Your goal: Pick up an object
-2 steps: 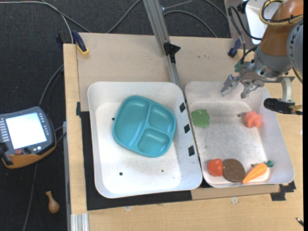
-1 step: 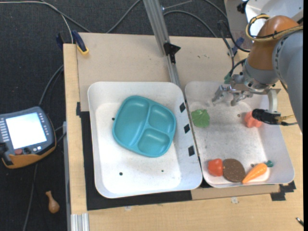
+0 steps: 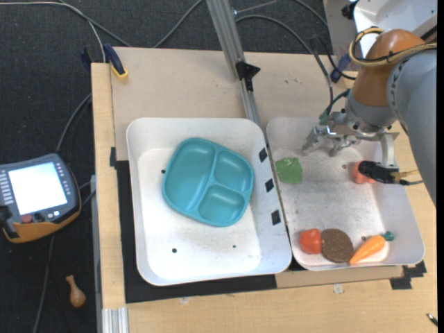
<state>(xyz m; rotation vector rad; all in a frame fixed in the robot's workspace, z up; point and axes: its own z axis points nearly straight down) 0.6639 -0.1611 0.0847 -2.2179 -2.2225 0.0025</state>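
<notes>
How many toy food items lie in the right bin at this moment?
5. A green item lies near the left wall, a red-orange item near the right wall, and a tomato, a brown patty and a carrot line the front edge. The arm may hide more.

Right bin: a green leafy toy vegetable [image 3: 288,170] lies near the left wall. Along the front wall lie a red tomato [image 3: 311,241], a brown round patty [image 3: 336,245] and an orange carrot [image 3: 368,248], side by side, closely grouped.
</notes>
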